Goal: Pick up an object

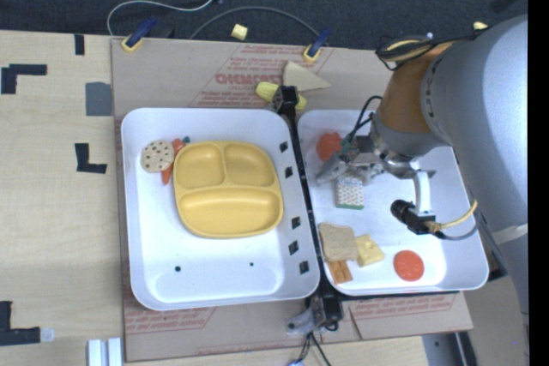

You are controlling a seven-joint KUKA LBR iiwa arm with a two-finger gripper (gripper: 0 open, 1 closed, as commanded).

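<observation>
**Right bin: jaws above a small patterned piece**

Landmark: the divider where the two white bins meet.

- Nearest the camera, right of the divider: a slice of toast, an orange strip just below it, a yellow cheese wedge touching the toast's right side, and a red disc further right, near the right bin wall.
- Mid-bin, right of the divider: a small green-and-white patterned piece, lying flat, its long axis running roughly toward and away from the camera. It is the likeliest target.
- Directly above that piece: the gripper, reaching in from the right on the grey arm. The jaws stand just beyond the piece's far edge; whether they are parted or closed cannot be told, and nothing is visibly held.
- Further off, right of the divider: a red-orange item, just beside the gripper's left.
- Left of the divider: the left bin with a yellow sectioned plate, a cookie and a small orange-red item at its far left.

Judgement: the piece lies slightly nearward of the jaws; a short descent should reach it.
</observation>
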